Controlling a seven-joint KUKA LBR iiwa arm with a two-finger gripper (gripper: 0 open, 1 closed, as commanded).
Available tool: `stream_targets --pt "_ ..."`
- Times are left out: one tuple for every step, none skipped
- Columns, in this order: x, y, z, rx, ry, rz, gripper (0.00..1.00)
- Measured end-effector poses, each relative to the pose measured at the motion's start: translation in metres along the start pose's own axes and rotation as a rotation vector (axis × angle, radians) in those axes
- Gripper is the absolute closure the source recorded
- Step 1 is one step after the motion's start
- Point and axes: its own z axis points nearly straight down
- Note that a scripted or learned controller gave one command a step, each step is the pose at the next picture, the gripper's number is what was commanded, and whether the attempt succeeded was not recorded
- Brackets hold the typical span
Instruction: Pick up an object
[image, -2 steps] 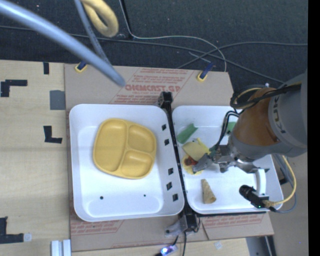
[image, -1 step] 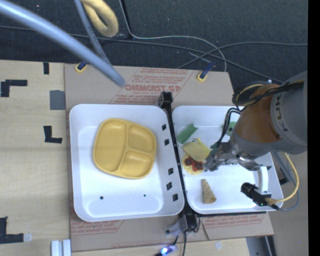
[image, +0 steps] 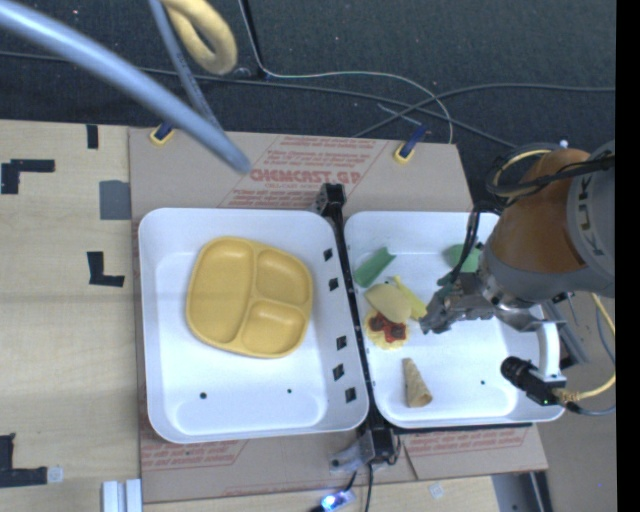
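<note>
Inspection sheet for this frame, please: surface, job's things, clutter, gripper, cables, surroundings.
Surface: two white bins, left bin and right bin, on a cardboard sheet.
Job's things: right bin holds a green piece, yellow piece, red-spotted piece and cone.
Clutter: yellow divided plate in the left bin.
Gripper: gripper low over the right bin, beside the yellow piece; grasp unclear.
Cables: black cables behind the bins.
Surroundings: wooden bench, dark floor.
</note>
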Motion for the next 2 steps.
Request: stream_targets --pt "0.000 0.001 -0.053 -0.002 -0.001 -0.001 1.00" --pt "0.040 0.034 -0.054 0.002 0.001 -0.005 1.00"
